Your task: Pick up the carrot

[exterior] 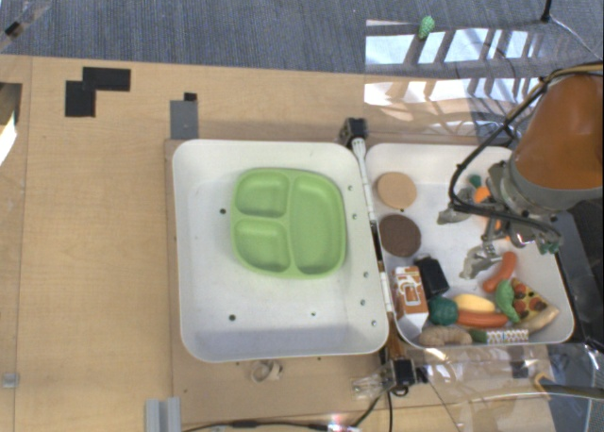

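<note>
The carrot is an orange-red stick with a green leafy end, lying slantwise in the right bin toward its right wall. My gripper hangs below the orange-banded wrist, just left of and over the carrot's upper end. Whether it touches the carrot cannot be made out, and nothing is seen lifted off the bin floor.
The right bin also holds a tan disc, a brown disc, a black block, a small carton and several toy foods along its front wall. The left bin holds a green divided plate.
</note>
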`<move>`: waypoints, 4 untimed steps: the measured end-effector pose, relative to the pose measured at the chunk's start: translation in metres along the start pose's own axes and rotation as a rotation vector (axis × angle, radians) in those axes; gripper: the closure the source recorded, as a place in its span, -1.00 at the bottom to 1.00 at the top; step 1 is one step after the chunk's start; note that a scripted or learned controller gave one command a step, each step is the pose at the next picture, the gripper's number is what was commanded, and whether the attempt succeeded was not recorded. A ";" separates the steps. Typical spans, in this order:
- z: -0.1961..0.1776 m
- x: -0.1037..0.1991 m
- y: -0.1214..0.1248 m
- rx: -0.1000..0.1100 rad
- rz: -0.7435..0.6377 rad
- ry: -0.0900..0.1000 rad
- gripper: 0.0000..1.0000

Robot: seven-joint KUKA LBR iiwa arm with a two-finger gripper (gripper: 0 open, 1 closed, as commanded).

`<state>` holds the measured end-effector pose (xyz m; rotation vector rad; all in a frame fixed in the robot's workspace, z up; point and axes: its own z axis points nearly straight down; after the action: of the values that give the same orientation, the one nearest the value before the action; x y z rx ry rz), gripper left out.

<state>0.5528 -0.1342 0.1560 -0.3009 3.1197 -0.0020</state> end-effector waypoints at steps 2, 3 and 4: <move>0.009 -0.104 -0.092 0.006 0.015 -0.015 -1.00; 0.066 -0.103 -0.094 0.004 -0.190 -0.004 -1.00; 0.067 -0.048 -0.084 0.006 -0.342 -0.007 -1.00</move>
<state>0.6168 -0.2075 0.0900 -0.8260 3.0162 -0.0115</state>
